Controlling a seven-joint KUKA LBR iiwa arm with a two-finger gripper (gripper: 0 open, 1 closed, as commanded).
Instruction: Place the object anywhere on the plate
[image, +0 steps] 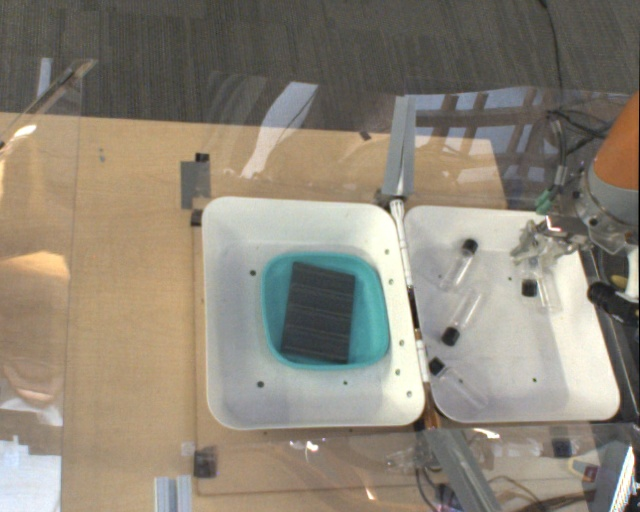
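Observation:
A teal plate with rounded corners lies in the middle of the left bin. A dark grey ridged block rests flat on the plate, well inside its rim. My gripper hangs over the upper right part of the right bin, far from the plate, with the orange band of the arm above it at the view's right edge. Nothing can be seen held in the gripper.
Three clear tubes with black caps lie in the right bin: one at upper left, one below it, one just under the gripper. A small black piece sits by the bins' shared wall. Cables crowd the far right.

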